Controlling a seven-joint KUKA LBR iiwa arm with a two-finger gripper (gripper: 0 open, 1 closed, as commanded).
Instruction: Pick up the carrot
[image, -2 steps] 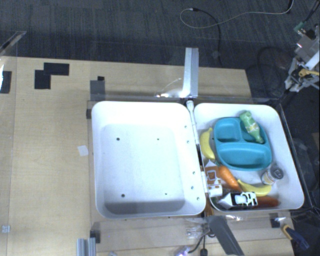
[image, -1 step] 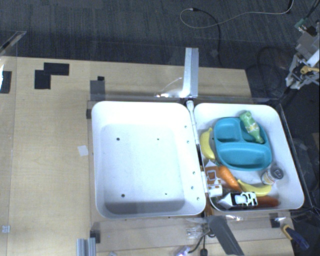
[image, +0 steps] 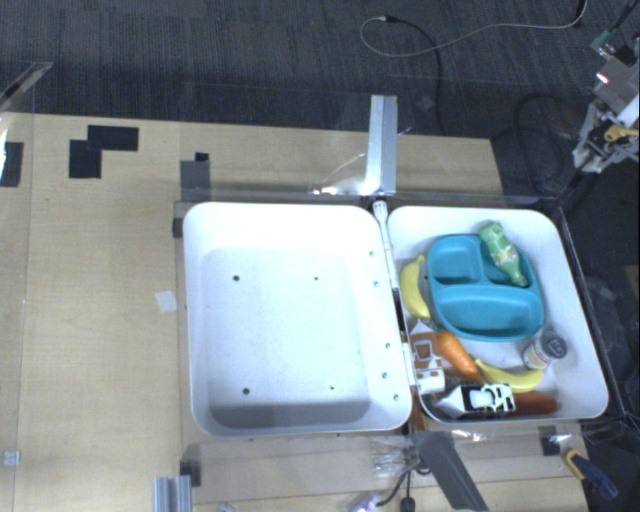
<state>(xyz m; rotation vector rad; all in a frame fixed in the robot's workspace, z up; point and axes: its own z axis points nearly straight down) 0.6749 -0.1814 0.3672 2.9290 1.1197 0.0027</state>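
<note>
Carrot (image: 456, 353) lies in the right bin (image: 575, 300), just under the blue tray (image: 485, 305), with a banana (image: 512, 377) touching its lower end. We see the gripper (image: 605, 130) far at the upper right, well apart from both bins; its jaws we cannot tell. We judge the approach is not yet begun, as 2 neighbours crowd the carrot.

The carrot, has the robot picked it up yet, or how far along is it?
Nothing looks done yet. The carrot lies in the right bin, below the blue divided plate and beside a banana. The gripper is at the view's upper right, outside the bin, with nothing visibly in it. Reaching in, grasping and lifting are all left.
</note>
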